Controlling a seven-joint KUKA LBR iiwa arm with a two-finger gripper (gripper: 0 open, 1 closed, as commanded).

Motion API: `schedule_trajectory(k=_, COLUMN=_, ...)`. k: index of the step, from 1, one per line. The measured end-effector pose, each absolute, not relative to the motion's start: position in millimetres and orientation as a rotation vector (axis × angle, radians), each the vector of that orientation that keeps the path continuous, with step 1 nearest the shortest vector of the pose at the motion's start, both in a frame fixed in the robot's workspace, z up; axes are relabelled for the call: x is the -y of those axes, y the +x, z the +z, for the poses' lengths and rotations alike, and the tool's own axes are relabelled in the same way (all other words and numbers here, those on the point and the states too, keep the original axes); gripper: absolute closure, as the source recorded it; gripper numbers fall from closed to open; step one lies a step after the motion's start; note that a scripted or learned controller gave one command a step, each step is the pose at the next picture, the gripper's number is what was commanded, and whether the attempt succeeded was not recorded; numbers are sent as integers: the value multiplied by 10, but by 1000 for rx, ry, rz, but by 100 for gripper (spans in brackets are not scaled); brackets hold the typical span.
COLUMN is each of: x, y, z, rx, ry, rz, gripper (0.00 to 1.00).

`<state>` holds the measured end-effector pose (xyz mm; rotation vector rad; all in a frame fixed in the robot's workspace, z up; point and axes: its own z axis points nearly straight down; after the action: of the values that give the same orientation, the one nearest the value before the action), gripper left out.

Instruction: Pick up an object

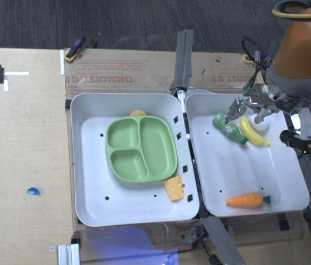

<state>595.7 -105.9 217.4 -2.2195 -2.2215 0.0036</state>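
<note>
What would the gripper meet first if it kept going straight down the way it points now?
Probably the banana, lying just under the gripper in the right bin, with the green item close beside; depth is unclear.

Cardboard sheet [144, 70] behind the bins reads "CHEMCAST GP" (printed upside down)

1. We see even, bright overhead light on the white bins [83, 164], with only soft shadows.
2. We notice a bluish glare patch [125, 244] along the bottom edge.
3. We find the picture slightly soft and grainy throughout.
</note>
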Motion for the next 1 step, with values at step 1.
schedule_trajectory(k=1, x=1777, y=5746, z=1322, rx=2024, ry=-2401, rz=4, gripper=0)
